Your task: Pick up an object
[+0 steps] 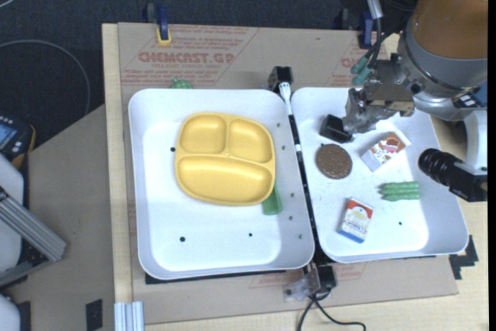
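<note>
- Two white bins are sitting side by side on your bench; the right bin [442,240] is carrying the loose items.
- Your gripper [341,126] is hovering just beyond the brown disc [334,161], likely lining up; its grip is unclear.

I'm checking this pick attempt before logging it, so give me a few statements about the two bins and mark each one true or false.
1. The yellow divided plate lies in the left bin. True.
2. The brown round cookie sits on the yellow plate. False: it lies in the right bin, below the gripper.
3. Two small snack packets, one white and red, the other with a blue edge, lie in the right bin. True.
4. The gripper hangs over the left bin. False: it is over the right bin's upper left part.
5. A green item lies right of the cookie. True.
</note>
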